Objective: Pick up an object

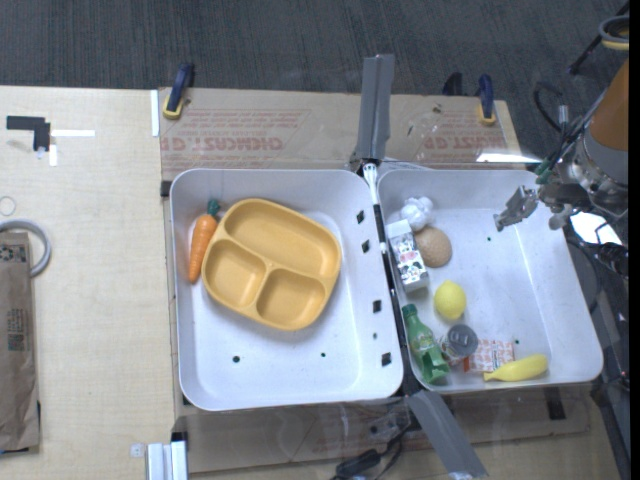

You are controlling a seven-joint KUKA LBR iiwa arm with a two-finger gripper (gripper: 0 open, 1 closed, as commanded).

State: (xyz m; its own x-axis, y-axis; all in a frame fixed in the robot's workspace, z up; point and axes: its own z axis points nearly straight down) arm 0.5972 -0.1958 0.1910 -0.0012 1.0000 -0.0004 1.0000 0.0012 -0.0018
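Plainly no object is picked yet: the lemon [450, 299] lies mid-bin in the right bin [520, 278], hemmed by the carton [407, 260] and potato [433, 247] at ten o'clock and the can [460, 341] at six. The gripper [519, 208] hovers near the bin's two o'clock corner, fingers apparently parted and bare. A descent among such neighbours could pinch two things or roll the lemon aside, and the flat packet [494, 353] by the banana [517, 369] offers little to grip.

Blue clamps [180, 89] on cardboard [270, 128]; brown bag [17, 338] far left.
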